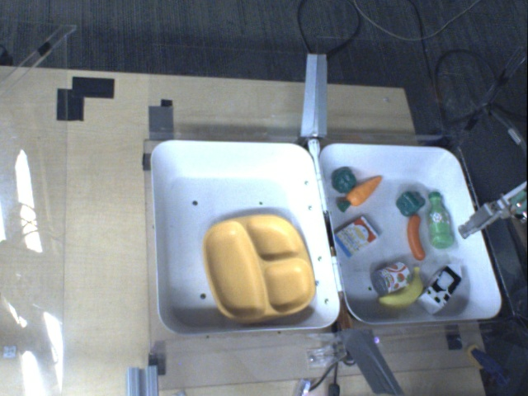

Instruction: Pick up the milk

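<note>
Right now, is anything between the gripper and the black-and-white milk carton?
Nothing visible. The yellow banana lies left of the black-and-white milk carton, and the green plastic bottle lies left of the grey gripper.

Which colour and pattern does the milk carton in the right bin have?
White with black patches, cow-like, in the camera view: the milk carton.

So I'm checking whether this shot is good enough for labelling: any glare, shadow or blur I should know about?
Camera view: the whole frame is soft, so print on the milk carton and the small box is unreadable; pale reflections streak the clear sheet on the left; the yellow tray casts a soft shadow in the left bin; the gripper at the right edge is blurred.
</note>
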Motion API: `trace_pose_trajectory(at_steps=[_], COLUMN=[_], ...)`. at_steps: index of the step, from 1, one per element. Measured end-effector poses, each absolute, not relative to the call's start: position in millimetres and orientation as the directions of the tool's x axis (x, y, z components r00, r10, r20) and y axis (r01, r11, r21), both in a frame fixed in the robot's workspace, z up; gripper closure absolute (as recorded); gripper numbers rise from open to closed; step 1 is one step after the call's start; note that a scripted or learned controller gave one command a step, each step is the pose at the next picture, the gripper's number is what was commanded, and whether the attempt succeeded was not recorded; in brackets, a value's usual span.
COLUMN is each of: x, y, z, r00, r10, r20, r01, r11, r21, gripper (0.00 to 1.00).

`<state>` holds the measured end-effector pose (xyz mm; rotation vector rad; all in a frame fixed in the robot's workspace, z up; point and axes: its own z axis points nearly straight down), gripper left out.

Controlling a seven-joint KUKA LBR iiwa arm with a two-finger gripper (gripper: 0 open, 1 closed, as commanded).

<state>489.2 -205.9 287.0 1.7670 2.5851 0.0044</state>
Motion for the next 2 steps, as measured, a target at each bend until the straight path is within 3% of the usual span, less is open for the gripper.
trace_pose_trajectory(at_steps=[1,2], x=[489.1,491.6], y=[-187.3,-186.9], z=[106.8,118.2], r00=[-0.451,-0.452], r10=[0.892,0.892], r20=[-0.005,-0.009], r01=[0.892,0.892], r11=[0.451,0.452], r21=[0.006,0.011], gripper=[0.00,1.00])
